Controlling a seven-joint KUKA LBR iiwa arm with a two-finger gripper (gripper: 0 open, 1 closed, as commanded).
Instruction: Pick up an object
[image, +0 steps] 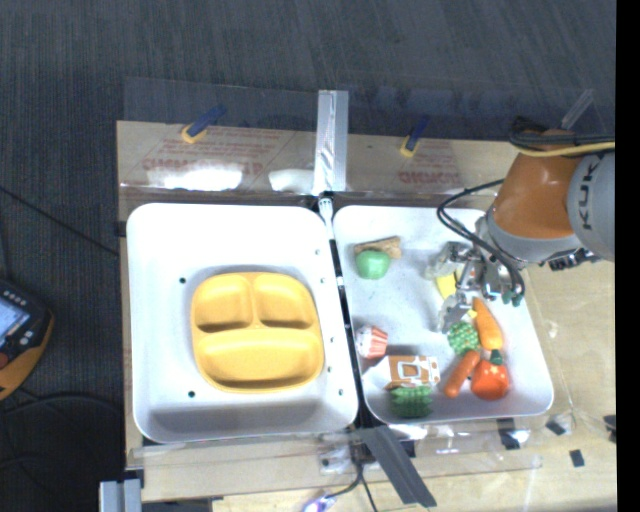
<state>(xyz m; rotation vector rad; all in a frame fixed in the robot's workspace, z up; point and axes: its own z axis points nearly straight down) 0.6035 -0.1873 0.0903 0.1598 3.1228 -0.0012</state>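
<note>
One partial "KU" on arm (590, 205)

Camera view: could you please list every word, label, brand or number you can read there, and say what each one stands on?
"KU": grey arm, at the right edge, cut off by the frame.
Red printing on the cardboard sheet behind the bins: too blurred to read.
Small printed box in the right bin: too small to read.
Lit screen of the device at the left edge: unreadable.
</note>
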